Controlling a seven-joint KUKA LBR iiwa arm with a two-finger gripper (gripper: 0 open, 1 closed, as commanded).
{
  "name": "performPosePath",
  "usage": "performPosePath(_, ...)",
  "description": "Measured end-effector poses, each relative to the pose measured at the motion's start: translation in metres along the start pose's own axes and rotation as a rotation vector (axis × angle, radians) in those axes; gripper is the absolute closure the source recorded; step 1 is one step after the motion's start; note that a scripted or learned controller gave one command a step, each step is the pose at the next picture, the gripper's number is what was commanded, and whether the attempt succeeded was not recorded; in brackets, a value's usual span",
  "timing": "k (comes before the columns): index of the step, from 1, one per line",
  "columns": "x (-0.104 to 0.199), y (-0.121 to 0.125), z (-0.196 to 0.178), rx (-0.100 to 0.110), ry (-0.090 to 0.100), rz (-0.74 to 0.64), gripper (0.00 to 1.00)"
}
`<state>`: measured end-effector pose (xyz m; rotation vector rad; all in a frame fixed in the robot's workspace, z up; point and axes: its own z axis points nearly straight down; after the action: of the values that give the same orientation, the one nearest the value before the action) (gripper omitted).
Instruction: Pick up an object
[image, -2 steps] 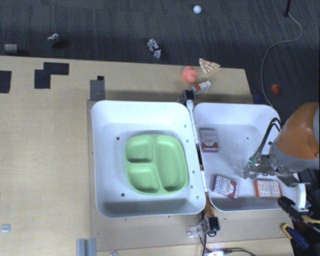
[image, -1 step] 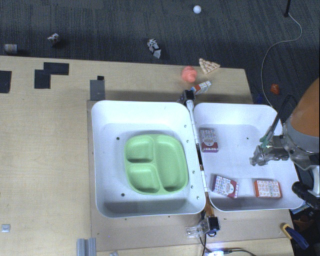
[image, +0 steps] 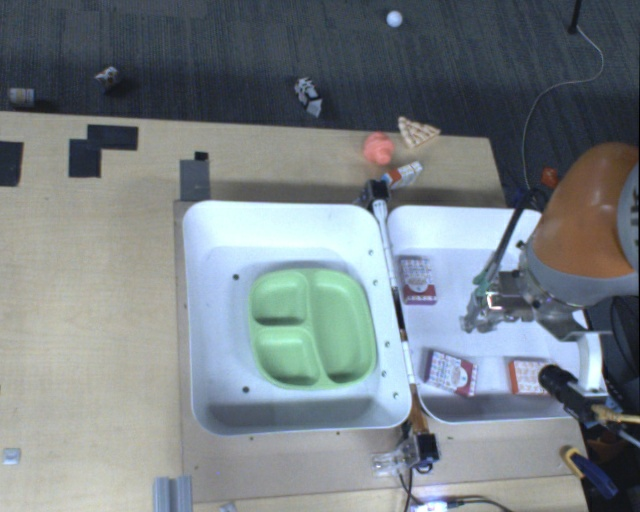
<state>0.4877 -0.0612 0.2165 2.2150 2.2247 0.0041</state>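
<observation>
The right bin (image: 450, 235) holds three small red-and-white packets: one (image: 416, 279) near its left wall, one (image: 449, 372) at the front left, and one (image: 524, 376) at the front right. My gripper (image: 481, 312) hangs over the middle of this bin, between the three packets and touching none that I can see. Nothing shows between its fingers. The grey arm with its orange band (image: 590, 225) reaches in from the right.
The left bin (image: 215, 300) holds a green divided tray (image: 311, 326). Behind the bins on the bench lie a pink ball (image: 379, 148), a wedge-shaped toy (image: 418, 131) and a small tube (image: 402, 177). Cables and clamps sit along the front edge.
</observation>
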Motion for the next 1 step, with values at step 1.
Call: performPosePath(1,-0.0394,0.0451,-0.0115,0.000,-0.001,0.001,1.00)
